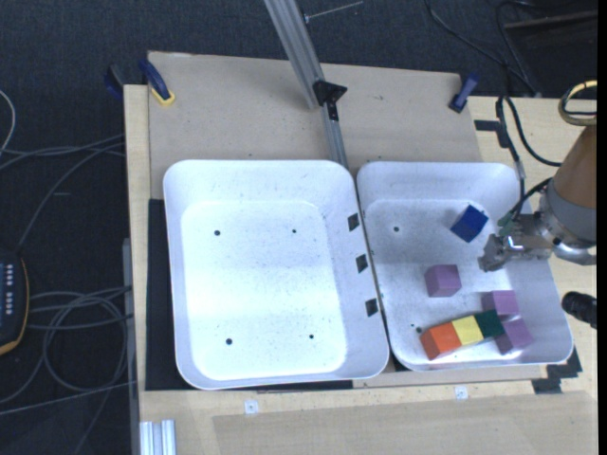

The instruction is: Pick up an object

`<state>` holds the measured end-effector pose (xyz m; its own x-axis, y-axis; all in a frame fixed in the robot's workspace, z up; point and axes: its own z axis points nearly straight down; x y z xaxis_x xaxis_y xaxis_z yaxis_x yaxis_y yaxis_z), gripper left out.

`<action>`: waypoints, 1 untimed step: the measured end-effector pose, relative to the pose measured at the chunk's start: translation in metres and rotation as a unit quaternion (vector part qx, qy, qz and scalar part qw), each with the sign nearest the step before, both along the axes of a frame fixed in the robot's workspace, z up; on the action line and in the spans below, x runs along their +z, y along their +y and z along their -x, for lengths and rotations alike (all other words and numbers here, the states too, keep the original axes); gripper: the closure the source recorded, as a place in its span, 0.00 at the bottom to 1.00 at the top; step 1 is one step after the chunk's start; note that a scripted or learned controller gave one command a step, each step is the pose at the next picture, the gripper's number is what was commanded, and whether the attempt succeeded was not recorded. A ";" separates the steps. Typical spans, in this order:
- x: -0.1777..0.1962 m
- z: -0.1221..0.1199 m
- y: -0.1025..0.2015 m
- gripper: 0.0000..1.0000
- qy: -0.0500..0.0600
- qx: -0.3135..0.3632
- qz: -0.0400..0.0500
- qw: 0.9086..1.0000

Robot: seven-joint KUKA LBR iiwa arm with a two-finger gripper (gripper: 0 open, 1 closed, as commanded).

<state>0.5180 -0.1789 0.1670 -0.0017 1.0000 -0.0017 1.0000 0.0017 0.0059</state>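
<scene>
Two white bins sit on the surface; the right bin (417, 192) holds coloured blocks. Beside the blue cube (469, 223), the end effector (500, 251) hovers, grip unreadable. Nothing looks lifted yet.

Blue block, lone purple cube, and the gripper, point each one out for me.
Blue block (469, 223): camera view, its top face.
Purple cube (443, 280): camera view, its top face.
Gripper (497, 255): camera view, its fingertip end.
</scene>
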 end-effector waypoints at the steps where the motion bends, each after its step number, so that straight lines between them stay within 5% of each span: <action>1: 0.065 -0.003 0.000 1.00 -0.002 0.000 0.001 1.000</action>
<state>0.5213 -0.1785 0.2318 -0.0021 1.0000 -0.0030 1.0000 0.0022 0.0095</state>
